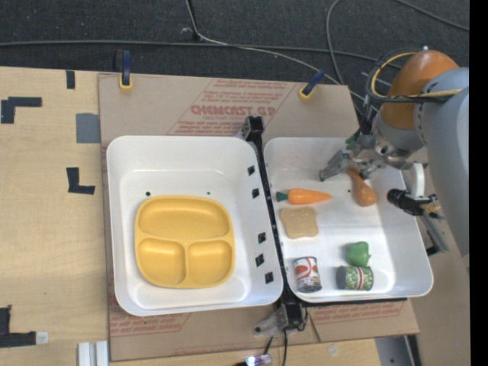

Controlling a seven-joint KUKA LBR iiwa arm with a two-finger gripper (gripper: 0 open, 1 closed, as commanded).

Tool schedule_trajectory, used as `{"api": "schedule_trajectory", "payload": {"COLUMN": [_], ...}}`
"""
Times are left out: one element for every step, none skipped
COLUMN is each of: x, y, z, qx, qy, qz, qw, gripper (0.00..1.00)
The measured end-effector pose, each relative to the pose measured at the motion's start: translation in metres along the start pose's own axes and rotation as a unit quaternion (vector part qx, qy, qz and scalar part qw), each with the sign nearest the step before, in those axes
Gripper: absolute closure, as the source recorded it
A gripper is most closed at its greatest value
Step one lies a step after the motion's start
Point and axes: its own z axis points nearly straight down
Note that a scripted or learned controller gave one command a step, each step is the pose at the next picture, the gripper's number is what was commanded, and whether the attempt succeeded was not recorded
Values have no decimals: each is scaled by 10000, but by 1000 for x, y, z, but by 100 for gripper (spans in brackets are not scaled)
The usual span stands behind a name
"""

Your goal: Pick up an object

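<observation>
My gripper [347,172] hangs over the back of the right bin [404,277] with its fingers spread open. One grey finger [329,168] points down-left. An orange-brown sausage-shaped object [364,190] lies just below the gripper, its upper end under the gap between the fingers and not clamped. An orange carrot [307,197] with a green top lies to the left of it. A tan bread slice [298,223] sits in front of the carrot. A red can [306,274], a green can [356,277] and a green pepper [357,252] lie along the bin's front.
The left bin [122,166] holds a yellow divided plate [184,240]. A black divider [261,204] runs between the bins. The arm's orange band [415,82] and grey body stand over the right bin's far right side. Cables cross the dark floor behind.
</observation>
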Motion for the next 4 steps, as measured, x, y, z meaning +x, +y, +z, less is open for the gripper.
{"api": "schedule_trajectory", "payload": {"x": [-1, -4, -2, -1], "y": [2, 3, 3, 4], "z": [-13, -55, -119, -148], "qx": [-22, -13, -27, -12], "qy": [-14, 12, 9, 14], "qz": [-5, 7, 6, 6], "qw": [10000, 10000, 10000, 10000], "gripper": [100, 100, 100, 100]}}
